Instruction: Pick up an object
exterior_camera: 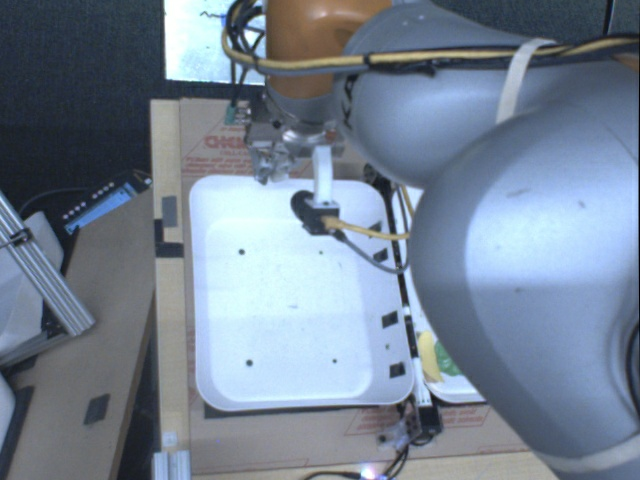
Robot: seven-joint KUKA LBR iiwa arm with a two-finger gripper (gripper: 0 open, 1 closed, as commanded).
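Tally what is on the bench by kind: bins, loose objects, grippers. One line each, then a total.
White bins: 2, the left bin and the right bin, mostly hidden by the arm.
Loose objects: 1, a yellow and green object in the right bin.
Grippers: 1, the gripper over the left bin's far edge.
Total: 4

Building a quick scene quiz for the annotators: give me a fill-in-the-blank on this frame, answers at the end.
1. The pincer hangs over the far ____ corner of the left bin.
2. The band above the arm's wrist is ____.
3. The yellow object lies in the ____ bin, partly hidden by the arm.
4. Both bins are ____ in colour.

Missing words: left; orange; right; white
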